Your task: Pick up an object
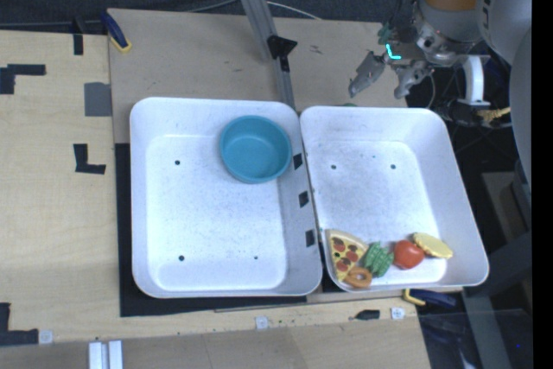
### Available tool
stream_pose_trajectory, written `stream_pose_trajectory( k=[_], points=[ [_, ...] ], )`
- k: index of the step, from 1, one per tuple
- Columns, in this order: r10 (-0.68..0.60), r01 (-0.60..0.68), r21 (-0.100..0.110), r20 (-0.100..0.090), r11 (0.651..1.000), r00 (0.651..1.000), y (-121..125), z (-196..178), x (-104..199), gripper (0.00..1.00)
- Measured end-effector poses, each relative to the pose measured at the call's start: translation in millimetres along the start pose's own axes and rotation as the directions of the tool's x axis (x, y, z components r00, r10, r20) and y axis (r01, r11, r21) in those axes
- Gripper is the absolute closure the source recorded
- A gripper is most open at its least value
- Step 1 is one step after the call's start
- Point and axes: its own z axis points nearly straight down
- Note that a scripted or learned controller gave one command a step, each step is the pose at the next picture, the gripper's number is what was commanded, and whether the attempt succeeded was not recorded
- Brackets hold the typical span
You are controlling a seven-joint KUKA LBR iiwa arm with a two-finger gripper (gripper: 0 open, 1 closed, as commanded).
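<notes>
A blue bowl [254, 149] sits at the back right of the left bin [155, 212]. Along the front edge of the right bin [449, 186] lie a pizza slice [346, 256], a green vegetable piece [377, 257], a red tomato [409, 254] and a yellow piece [432, 245]. My gripper [386, 80] hangs above the bench just behind the right bin's back rim, open, its two fingers spread with nothing between them. It is far from every object.
A slanted metal pole [259, 9] rises from the gap between the bins toward the back. Cables run over the dark backdrop behind the bench. Black tape marks lie on the wooden surface at the left.
</notes>
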Motion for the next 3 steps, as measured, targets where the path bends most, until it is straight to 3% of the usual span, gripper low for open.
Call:
stream_pose_trajectory(
  k=[1,2,3],
  points=[
    [0.000,0.000,0.000,0.000,1.000,1.000,0,0,0,0.00],
    [0.000,0.000,0.004,0.000,1.000,1.000,-8,46,0,0.00],
    [0.000,0.000,0.005,0.000,1.000,1.000,-1,93,-2,0.00]
  ],
)
